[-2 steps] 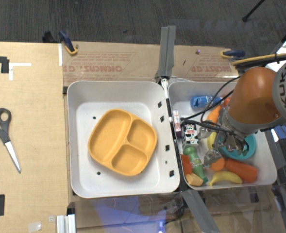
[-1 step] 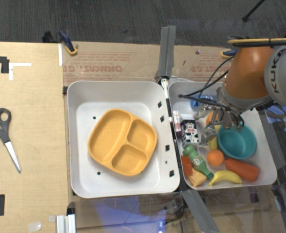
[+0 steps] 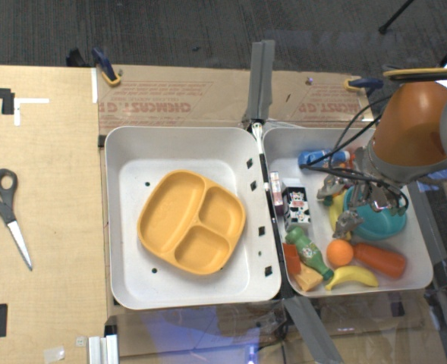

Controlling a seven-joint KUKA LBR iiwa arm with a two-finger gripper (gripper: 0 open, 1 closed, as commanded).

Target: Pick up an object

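Hovering low in the right bin, the gripper sits over a teal toy, and whether its fingers are apart or together cannot be told from this angle (cables and metal parts crowd the spot). No object shows between them, so nothing counts as held yet. The teal toy lies near the bin's far right side, with an orange ball just beside it and an orange carrot in front. It looks like hard, smooth plastic: probably light and stiff, but rounded and likely slippery. A narrower edge or raised part would suit a pinch better than the broad body. The left bin holds a yellow divided plate.
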